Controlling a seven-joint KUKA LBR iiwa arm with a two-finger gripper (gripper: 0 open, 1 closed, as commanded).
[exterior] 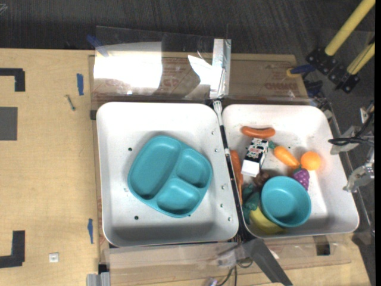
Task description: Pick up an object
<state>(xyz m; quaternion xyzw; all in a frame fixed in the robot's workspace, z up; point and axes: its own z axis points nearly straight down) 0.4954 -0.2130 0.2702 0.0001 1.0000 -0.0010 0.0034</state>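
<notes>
In the right bin, toy food is lying crowded around a teal bowl; the toy sausage is stretching left-right. At the right edge, the end effector is sitting blurred, its state unreadable.

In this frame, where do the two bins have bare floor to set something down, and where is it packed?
Left bin: bare all around the teal divided plate, widest along the far edge. Right bin: free in the far right corner beyond the orange ball. Crowded: its left and near side, around the teal bowl, toy car and sausage.
</notes>
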